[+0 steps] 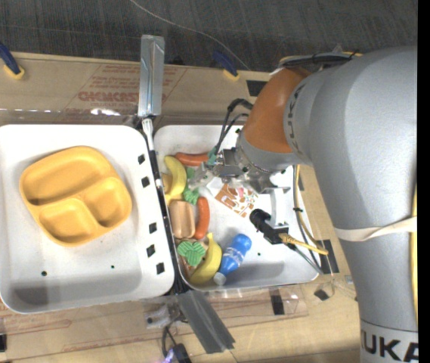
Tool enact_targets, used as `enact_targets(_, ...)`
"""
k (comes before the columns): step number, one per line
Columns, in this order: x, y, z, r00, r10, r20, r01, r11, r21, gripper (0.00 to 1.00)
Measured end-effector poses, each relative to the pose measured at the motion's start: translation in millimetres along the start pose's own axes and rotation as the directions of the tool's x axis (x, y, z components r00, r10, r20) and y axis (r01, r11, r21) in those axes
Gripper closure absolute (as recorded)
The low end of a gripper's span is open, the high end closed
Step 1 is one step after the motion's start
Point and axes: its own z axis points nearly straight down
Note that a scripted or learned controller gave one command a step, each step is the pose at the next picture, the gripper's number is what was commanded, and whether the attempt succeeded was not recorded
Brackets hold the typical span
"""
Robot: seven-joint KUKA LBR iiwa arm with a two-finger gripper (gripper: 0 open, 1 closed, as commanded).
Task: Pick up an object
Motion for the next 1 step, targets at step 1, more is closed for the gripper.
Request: enact_targets(1,23.3,43.2,-2.6,0.968,-0.252,-0.015,0.252,0.967,0.025,0.0)
